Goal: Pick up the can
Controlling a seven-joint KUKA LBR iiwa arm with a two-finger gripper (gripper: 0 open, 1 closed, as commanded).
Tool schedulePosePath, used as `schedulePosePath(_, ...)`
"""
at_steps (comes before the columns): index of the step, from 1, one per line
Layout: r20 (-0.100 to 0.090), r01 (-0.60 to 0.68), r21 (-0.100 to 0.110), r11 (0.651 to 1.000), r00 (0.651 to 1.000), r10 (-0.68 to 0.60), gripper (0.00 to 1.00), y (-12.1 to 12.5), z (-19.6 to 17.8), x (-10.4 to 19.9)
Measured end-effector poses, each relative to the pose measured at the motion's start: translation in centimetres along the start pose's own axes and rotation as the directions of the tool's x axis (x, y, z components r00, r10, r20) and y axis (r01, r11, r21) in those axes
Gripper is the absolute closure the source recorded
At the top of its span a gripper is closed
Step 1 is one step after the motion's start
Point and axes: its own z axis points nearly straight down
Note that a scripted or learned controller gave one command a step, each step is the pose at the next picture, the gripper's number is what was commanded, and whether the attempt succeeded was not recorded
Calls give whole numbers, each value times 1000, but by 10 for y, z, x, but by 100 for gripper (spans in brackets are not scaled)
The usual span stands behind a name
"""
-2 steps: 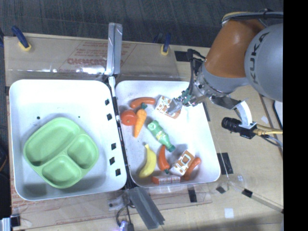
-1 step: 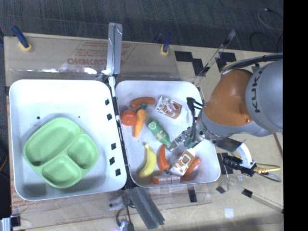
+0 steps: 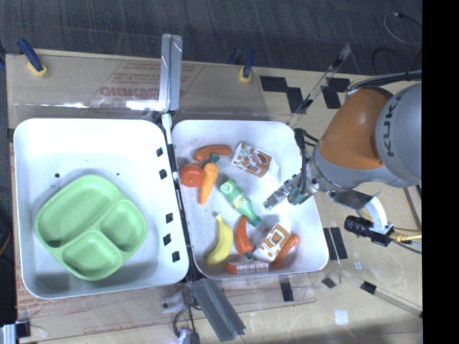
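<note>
The can [image 3: 246,268] is small and red with a pale end. It lies on its side against the front wall of the right bin [image 3: 305,260], just below a banana [image 3: 221,241] and a small carton [image 3: 271,242]. My gripper [image 3: 287,194] hangs over the right part of that bin, above bare white floor between the green bottle [image 3: 239,201] and the bin's right wall. It is open with nothing between its fingers. The can is well in front of it and to its left, apart from it.
The right bin also holds an orange sausage [image 3: 213,151], a tomato [image 3: 190,175], a carrot [image 3: 208,181], a second carton [image 3: 252,160] and red sausages [image 3: 287,248]. The left bin [image 3: 29,142] bears a green divided plate [image 3: 90,226].
</note>
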Motion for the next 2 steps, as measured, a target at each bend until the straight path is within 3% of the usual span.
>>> schedulePosePath(1, -1, 175, 1, 984, 984, -175, 100, 9, 43, 2)
schedulePosePath(2, 1, 90, 0, 996, 996, -90, 100, 68, -62, 29)
